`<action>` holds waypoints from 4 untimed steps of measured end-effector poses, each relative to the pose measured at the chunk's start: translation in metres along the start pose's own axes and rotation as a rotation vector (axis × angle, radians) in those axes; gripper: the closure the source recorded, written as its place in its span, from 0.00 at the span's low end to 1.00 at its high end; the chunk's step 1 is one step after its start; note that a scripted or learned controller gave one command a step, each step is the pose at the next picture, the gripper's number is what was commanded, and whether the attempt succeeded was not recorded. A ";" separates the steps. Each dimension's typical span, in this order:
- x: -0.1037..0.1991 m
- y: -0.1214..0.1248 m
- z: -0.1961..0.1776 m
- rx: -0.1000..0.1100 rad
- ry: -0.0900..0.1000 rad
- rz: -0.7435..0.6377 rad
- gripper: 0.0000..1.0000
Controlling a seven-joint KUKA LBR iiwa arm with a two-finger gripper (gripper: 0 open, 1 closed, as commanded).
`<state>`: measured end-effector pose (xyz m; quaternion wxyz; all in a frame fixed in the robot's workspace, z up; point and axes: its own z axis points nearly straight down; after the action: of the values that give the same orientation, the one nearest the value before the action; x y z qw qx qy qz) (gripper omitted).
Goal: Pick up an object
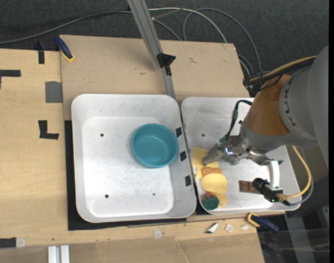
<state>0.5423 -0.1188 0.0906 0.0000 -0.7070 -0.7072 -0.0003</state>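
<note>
Several soft-looking yellow toys (213, 181) lie at the right bin's (211, 111) left edge, probably light and squashy; pinch across the middle. Gripper (217, 153) just above; its state is unclear.

A round teal plastic bowl (154, 145) sits in the left shallow white bin (90, 114); a yellow foam lump (214, 182) lies in the right white bin (202, 111), beneath the gripper (215, 154).
</note>
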 end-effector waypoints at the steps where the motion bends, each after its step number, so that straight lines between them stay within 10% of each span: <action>1: 0.001 0.001 -0.010 -0.002 0.001 -0.002 1.00; 3: -0.001 0.013 -0.134 -0.005 -0.002 -0.002 1.00; 4: 0.000 0.013 -0.140 0.001 0.000 -0.001 1.00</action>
<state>0.5554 -0.1190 0.2306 0.0003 -0.7066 -0.7076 0.0001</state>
